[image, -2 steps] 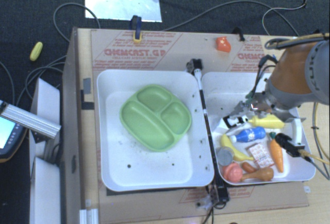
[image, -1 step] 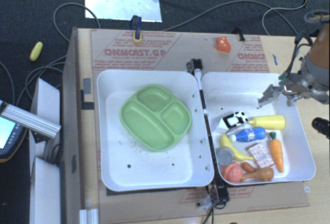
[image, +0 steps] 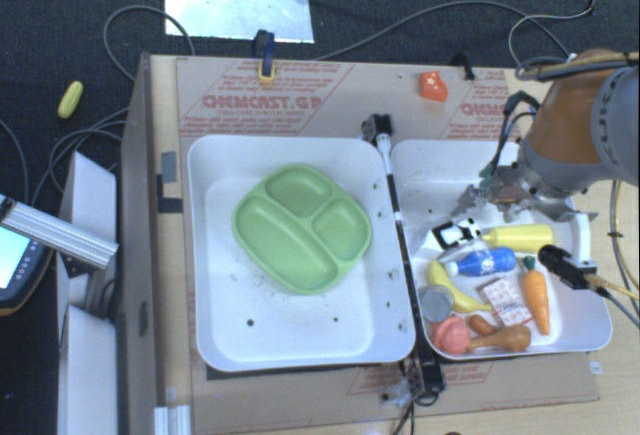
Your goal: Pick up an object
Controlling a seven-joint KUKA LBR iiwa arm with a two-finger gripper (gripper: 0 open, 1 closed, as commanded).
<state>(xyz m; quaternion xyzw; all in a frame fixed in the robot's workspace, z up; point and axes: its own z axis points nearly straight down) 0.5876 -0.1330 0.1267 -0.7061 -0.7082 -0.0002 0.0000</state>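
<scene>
**Pick not yet made: claw low over the toys in the right bin**

While the grey arm with its orange band (image: 580, 128) reaches in over the right shallow white bin (image: 440, 173), nothing appears lifted, so the pick seems to be all ahead. The claw (image: 500, 191) sits low near the middle of that bin, just above the cluster of toys, and whether it is released or clenched I cannot tell; no object shows between its tips.

The candidates lie along the bin's near edge and near right corner: a yellow cylindrical bottle (image: 520, 238), a blue and white bottle (image: 482, 263), a yellow banana (image: 452, 288), an orange carrot (image: 538, 298) and a pink round toy (image: 450, 335). The yellow bottle lies nearest the claw.

The left shallow white bin (image: 215, 173) holds a green divided plastic plate (image: 300, 228), well apart from the claw.

What remains, by my reading: descend, close on one item, and raise it.
</scene>
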